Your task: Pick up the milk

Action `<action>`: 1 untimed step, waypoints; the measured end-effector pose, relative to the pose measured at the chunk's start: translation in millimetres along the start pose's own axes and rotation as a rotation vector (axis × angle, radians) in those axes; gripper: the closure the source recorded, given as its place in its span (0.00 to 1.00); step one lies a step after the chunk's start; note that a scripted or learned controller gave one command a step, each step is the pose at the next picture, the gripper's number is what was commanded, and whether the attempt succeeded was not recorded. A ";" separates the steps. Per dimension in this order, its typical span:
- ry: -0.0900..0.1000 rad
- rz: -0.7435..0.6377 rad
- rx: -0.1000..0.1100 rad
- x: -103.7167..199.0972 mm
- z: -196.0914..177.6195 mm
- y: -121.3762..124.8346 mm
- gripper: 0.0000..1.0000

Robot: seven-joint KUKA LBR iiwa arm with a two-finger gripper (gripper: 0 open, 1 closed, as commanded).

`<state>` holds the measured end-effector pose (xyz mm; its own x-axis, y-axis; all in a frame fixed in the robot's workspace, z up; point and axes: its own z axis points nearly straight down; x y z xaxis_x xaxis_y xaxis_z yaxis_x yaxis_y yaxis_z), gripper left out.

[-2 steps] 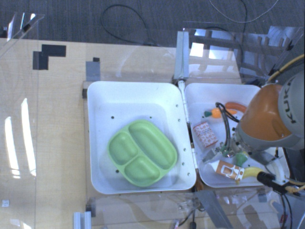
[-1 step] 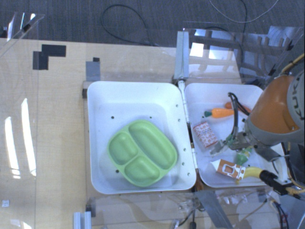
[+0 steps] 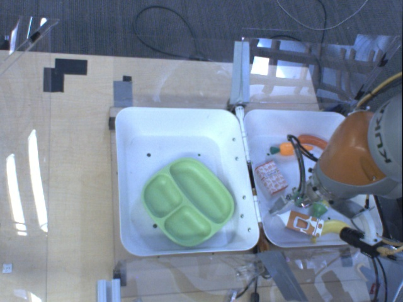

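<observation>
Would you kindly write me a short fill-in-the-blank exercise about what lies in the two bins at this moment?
1. The green plate lies in the ____ bin.
2. The plate has ____ compartments.
3. The arm reaches over the ____ bin, where the carrot lies.
4. The band above the arm's wrist is ____.

Missing words: left; three; right; orange

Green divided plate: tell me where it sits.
The green divided plate lies in the left white bin, toward its near side, across the divider from the arm's gripper in the right bin.
</observation>
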<state>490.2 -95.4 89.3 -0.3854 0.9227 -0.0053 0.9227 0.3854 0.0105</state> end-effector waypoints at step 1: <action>0.002 0.146 0.006 -25.2 -35.5 -12.3 0.00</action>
<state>488.1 -123.4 124.8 -0.2471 0.9690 -0.0023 0.9690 0.2471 0.0050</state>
